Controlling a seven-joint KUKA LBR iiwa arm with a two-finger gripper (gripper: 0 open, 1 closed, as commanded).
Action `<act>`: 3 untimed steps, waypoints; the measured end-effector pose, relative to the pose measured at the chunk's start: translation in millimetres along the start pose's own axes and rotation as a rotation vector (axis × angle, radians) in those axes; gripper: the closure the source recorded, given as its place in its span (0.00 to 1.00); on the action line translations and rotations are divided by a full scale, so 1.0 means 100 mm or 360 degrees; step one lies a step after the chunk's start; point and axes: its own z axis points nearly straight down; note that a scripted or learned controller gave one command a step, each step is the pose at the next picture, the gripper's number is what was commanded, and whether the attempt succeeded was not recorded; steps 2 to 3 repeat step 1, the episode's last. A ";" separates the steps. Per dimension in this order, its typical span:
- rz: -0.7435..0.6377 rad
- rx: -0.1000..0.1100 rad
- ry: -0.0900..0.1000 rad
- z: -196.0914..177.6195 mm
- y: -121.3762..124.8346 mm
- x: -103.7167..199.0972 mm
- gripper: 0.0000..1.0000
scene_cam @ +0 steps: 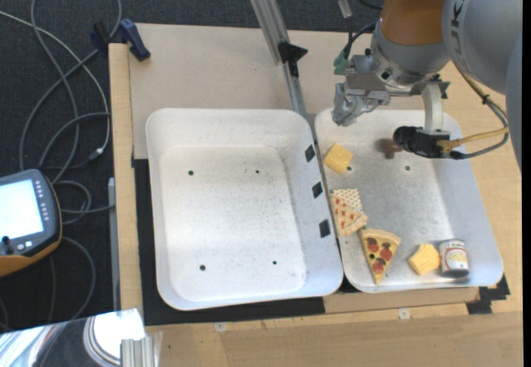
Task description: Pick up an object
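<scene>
Your gripper [347,114] hangs over the right bin's [465,191] far-left corner; you can't tell its state. Just below it lies a cheese wedge [338,159], apart from it.

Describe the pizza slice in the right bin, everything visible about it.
The pizza slice is a small toy-like wedge, apparently plastic, with a yellow-orange top dotted with red rounds and a thicker tan crust edge at its wide end. It lies flat on the floor of the right bin, tip toward the near rim, just below the waffle piece and left of a cheese block. Nothing grips it.
</scene>
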 end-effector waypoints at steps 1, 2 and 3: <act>0.0001 -0.0002 0.0000 -0.03 0.15 0.54 1.00; 0.0001 -0.0002 0.0000 -0.03 0.15 0.54 1.00; 0.0001 -0.0002 0.0000 -0.03 0.15 0.54 1.00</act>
